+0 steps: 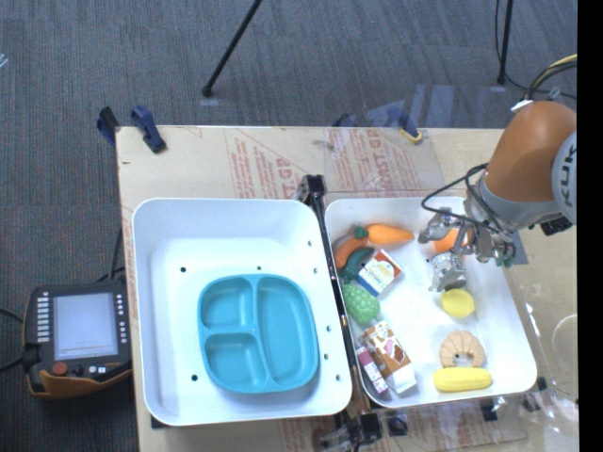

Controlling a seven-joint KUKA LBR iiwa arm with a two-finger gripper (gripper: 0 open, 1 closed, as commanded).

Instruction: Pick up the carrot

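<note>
An orange carrot [389, 234] with a green top lies in the right bin [504, 295] near its far left corner, pointing right. My gripper [450, 252] hangs over the bin's far middle, to the right of the carrot's tip and apart from it. A small orange piece [443, 241] shows right against the gripper; what it is stays unclear. A yellow lemon [458, 302] sits just below the gripper.
The right bin also has an orange-and-green item [346, 250], a small carton [380, 273], a green bumpy fruit [360, 302], a snack box [389, 356], a croissant [462, 348] and a corn cob [463, 379]. The left bin [160, 243] bears a blue divided plate [256, 333].
</note>
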